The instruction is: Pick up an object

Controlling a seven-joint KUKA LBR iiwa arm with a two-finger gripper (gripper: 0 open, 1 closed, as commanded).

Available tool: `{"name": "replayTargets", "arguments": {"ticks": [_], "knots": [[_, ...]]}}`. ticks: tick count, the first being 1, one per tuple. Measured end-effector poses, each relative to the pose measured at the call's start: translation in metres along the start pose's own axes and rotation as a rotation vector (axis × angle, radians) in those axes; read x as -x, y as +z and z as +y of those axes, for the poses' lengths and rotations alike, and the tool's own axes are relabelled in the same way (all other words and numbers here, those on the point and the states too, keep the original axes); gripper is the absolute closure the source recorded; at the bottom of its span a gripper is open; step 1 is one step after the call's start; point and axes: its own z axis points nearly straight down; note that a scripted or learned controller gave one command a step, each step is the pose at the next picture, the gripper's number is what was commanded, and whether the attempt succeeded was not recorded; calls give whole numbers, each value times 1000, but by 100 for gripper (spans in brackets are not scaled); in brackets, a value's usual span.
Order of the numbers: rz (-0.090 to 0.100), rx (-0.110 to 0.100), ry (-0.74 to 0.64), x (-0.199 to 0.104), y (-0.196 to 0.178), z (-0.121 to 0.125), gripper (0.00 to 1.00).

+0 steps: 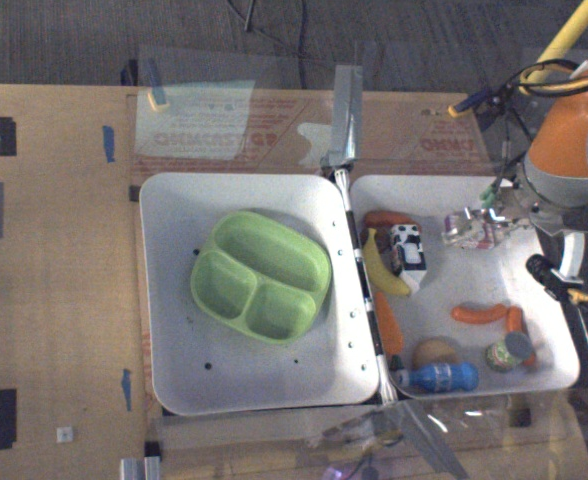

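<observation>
Pincer (471,230) sits over the right bin (564,363), toward its 1 o'clock corner, reaching in from the arm (564,148) at 3 o'clock. Its metal fingers blur together with some clear, shiny stuff at their tips; released or clenched, cannot tell. Nothing is plainly seen between them.

Right bin contents:
- Banana (379,266) along the 9 o'clock wall, lying lengthwise.
- Black-and-white cow toy (407,248) touching the banana's 3 o'clock side.
- Red-orange piece (386,218) at 12 o'clock of the banana, against the bin's back left corner.
- Carrot (388,326) at 6 o'clock of the banana, along the same wall.
- Sausage (480,314) near bin centre, well apart from the pincer, at its 6 o'clock.
- Small can (509,350) toward the 5 o'clock corner, with another orange piece (519,324) just beside it at 1 o'clock.
- Brown round lump (435,351) near the front wall; blue bottle (442,377) lying on its side just at its 6 o'clock, against the front wall.

Left bin (174,368) holds a green tray (261,277) with three compartments, set at a tilt near the bin's centre.

Both bins rest side by side on the counter (54,298), a metal divider (346,118) standing at 12 o'clock between them.
</observation>
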Motion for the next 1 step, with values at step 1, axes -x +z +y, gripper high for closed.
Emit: {"name": "replayTargets", "arguments": {"ticks": [1], "knots": [[-11, -7, -4, -69, -97, 13, 100]]}}
